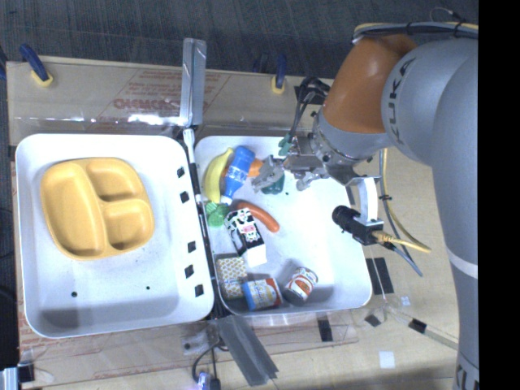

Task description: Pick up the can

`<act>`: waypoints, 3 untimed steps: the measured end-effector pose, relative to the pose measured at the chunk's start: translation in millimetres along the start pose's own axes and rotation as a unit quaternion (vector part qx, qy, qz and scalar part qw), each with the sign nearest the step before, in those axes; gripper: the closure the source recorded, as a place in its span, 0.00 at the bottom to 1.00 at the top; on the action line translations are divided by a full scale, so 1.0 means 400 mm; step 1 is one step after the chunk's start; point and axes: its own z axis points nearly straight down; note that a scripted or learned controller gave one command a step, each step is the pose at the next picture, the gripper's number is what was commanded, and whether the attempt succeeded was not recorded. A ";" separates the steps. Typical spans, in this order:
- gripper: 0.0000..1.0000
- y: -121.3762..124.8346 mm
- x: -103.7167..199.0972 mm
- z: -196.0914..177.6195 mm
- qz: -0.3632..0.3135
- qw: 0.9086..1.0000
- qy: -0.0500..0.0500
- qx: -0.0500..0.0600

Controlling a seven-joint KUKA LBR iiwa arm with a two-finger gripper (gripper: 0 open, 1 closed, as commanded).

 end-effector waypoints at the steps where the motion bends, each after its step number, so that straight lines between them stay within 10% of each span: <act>1: 0.00 -0.012 0.030 0.020 0.021 1.000 0.000 0.000; 2: 0.00 -0.153 -0.138 0.328 0.130 0.992 0.000 0.000; 3: 0.00 -0.117 -0.032 0.238 0.111 0.994 0.000 -0.002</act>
